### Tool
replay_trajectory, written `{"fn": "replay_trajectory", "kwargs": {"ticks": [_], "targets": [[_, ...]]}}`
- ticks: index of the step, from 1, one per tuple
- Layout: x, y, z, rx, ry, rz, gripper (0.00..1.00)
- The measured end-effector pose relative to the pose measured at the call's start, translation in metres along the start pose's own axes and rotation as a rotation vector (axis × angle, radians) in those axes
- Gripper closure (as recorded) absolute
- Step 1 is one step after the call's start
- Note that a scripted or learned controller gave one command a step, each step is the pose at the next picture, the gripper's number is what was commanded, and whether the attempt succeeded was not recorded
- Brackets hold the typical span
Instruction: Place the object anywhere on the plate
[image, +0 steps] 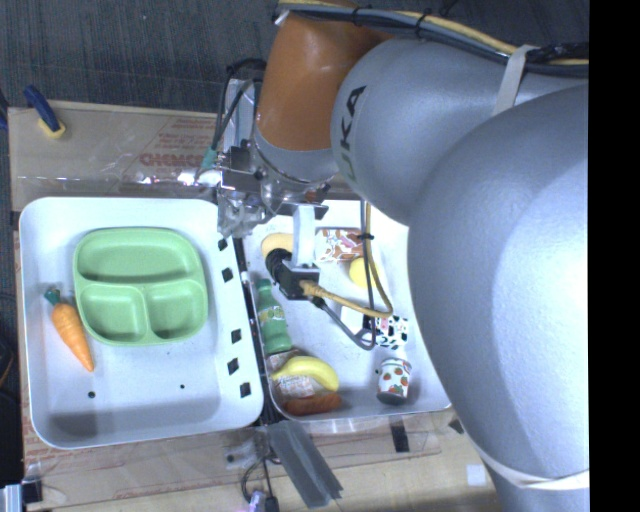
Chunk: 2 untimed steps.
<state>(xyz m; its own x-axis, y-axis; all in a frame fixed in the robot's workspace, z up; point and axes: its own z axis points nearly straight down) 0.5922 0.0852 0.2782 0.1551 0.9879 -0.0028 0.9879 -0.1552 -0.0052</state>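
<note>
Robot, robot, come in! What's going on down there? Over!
Gripper over the rim between the bins, fingers unclear. Green plate in left bin, carrot beside it. Banana and green bottle crowd the right bin.

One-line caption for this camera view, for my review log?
KUKA arm reaches over the right bin of toy food including a banana; green divided plate and carrot sit in the left bin.
</note>
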Motion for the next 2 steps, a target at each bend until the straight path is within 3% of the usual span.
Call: {"fn": "replay_trajectory", "kwargs": {"ticks": [1, 2], "targets": [[0.051, -0.064, 0.049, 0.002, -0.001, -0.165, 1.0], [0.092, -0.098, 0.053, 0.002, -0.002, -0.175, 1.0]]}}
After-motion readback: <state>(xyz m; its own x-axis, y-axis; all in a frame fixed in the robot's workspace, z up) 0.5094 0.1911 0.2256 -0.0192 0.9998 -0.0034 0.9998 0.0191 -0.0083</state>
